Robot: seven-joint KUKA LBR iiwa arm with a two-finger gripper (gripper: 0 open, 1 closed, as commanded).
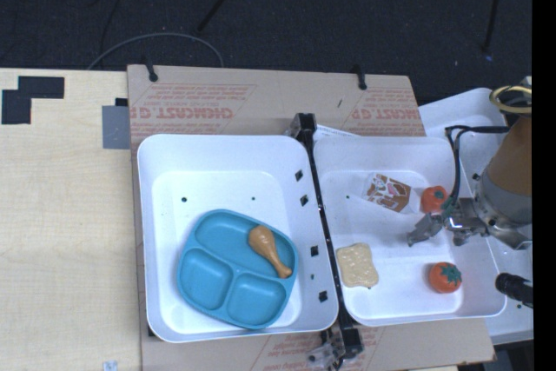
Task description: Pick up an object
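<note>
The gripper hung over the right bin, jaws spread and holding nothing. Within that bin, two tomatoes flanked it; a cracker lay left.

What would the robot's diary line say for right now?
end effector: low in right bin, nothing visibly held | nearest: tomato | drumstick: on blue tray, left bin

Glossy blue plastic tray, smooth white plastic bins, matt cardboard sheet, pale wood bench
</note>
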